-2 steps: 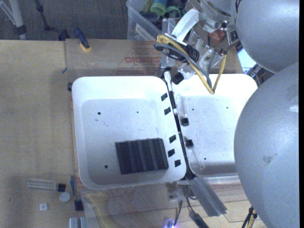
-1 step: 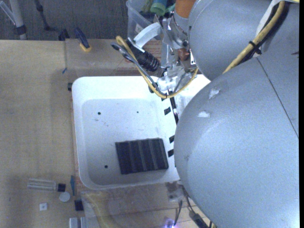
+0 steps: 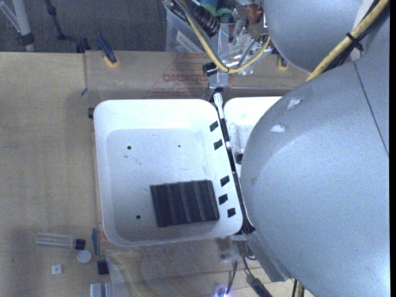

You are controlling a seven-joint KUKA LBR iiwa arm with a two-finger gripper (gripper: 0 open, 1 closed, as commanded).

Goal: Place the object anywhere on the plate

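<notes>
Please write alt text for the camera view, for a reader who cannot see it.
A large grey robot arm fills the right of the overhead view, covering most of the right white bin. The left white bin holds a dark ribbed rectangular block near its front wall. Both bins sit on a wooden bench, with small parts lying at its lower-left corner.

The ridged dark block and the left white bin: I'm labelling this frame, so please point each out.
ridged dark block (image 3: 184, 203): camera view, centre of its grooved top face.
left white bin (image 3: 154, 109): camera view, far rim of the bin.
</notes>
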